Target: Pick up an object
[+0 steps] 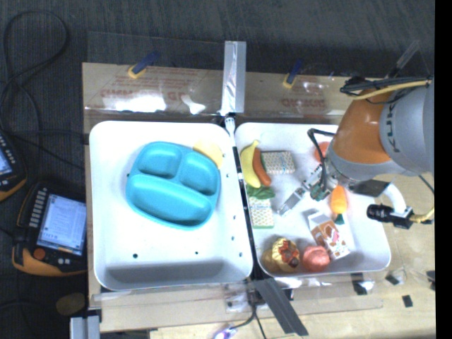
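Left bin [106, 210]: we log one blue sectioned tray [174, 183], lying tilted across the middle, with a pale yellow piece [209, 152] touching its upper right corner, close to the divider between the bins.

Right bin [367, 256]: we log a banana [248, 165] upright along the left wall, and an orange-red sausage-like item [261, 169] leaning against its right side. Just right of these sits a small patterned box [278, 162]. Below the banana lies a green-and-white packet [260, 210]. At the lower edge we count a round gold-and-red wrapped item [282, 253], a red apple [316, 258] touching it on the right, and a small carton with red print [330, 234] just above the apple. An orange carrot-shaped toy [339, 200] stands near the centre right, with a bit of green at its lower end. A red object [322, 149] shows partly under the arm near the upper wall.

Arm: we see the grey arm with its orange band [360, 134] reaching in from the right over the right bin. The gripper [316, 188] hangs low in the middle of that bin, just left of the carrot toy and right of a silver-grey piece [289, 201]. We cannot tell how far its pincer is open, nor whether anything sits in it.
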### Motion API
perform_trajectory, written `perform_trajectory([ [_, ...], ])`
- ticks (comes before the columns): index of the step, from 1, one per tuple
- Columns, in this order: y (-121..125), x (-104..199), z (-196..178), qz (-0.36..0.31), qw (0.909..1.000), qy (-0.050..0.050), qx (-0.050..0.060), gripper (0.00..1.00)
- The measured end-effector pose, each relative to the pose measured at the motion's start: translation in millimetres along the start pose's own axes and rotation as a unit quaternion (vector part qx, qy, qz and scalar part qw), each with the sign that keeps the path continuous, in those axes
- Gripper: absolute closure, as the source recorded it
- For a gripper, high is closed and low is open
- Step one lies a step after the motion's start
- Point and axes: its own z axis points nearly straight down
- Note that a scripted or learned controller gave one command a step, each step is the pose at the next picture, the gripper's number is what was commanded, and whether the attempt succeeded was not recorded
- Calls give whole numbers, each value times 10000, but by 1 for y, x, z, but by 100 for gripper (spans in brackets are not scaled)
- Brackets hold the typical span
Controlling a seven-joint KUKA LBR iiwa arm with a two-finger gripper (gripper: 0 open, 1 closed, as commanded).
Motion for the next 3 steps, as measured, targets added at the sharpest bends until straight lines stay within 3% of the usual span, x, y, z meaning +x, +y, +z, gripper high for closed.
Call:
perform_trajectory([
  [1,-79,3,-2,431,9990,29,-65,0],
  [2,-81,1,-11,455,9989,0,-55,100],
  [3,-15,1,-92,2648,9643,31,59,100],
])
